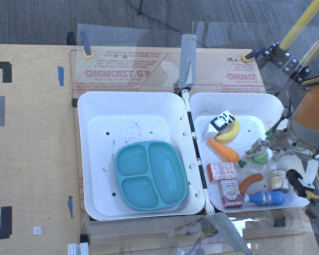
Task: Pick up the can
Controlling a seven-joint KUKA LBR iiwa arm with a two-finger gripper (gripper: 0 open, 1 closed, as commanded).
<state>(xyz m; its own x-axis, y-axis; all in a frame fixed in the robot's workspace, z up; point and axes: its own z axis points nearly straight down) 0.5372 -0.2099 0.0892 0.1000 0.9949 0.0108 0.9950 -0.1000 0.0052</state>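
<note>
In the lower right of the camera view, the small metal can with a pale label (278,180) stood in the right-hand shallow white bin (248,106), close to that bin's right wall and clear of any grasp. The blue plastic bottle (267,198) lay just below it and the reddish-brown sausage (251,183) just to its left. The two-finger gripper (264,146) on the grey arm with the orange band (311,110) hung over the middle right of the same bin, above the can in the frame. It sat closer to a small green object (261,157) than to the can. Whether the gripper was apart or together could not be made out among the metal parts and cables there, and nothing could be seen held in it. Further left in the bin lay an orange carrot (224,151), a yellow banana (228,132) with a black-and-white block (221,120) at its upper end, a red-and-white packet (222,170) and a dark red carton (231,191). The left-hand white bin (128,122) held a teal divided plastic plate (149,175). Judged from this, the task was barely begun: the arm had reached the correct bin, but lining up over the can, descending, closing on it and lifting all remained to be done.
</note>
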